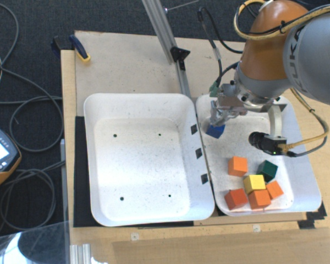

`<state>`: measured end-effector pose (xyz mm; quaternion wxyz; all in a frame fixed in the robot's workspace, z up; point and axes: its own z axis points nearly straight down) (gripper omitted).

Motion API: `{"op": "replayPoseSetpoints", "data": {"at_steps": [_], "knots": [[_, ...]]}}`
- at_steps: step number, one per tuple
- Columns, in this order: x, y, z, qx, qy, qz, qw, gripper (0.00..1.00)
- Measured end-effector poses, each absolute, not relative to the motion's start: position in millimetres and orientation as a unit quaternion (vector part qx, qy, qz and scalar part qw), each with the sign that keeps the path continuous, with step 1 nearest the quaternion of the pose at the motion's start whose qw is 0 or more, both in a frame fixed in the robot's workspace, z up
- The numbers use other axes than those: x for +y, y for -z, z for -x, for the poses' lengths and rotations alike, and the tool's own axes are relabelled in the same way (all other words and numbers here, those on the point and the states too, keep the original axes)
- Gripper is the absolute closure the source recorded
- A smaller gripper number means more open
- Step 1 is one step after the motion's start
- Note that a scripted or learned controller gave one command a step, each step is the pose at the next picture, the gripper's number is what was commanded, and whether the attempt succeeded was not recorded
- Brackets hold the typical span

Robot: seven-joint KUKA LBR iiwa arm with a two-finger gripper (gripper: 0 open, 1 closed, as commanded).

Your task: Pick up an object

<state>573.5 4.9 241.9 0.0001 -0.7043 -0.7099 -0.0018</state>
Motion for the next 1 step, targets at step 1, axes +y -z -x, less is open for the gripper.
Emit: {"op": "replayPoseSetpoints", "data": {"at_steps": [1], "knots": [[69.5, -245.6, -579.2, -0.71, 0.0017, 0.704, 0.0, 1.0]]}}
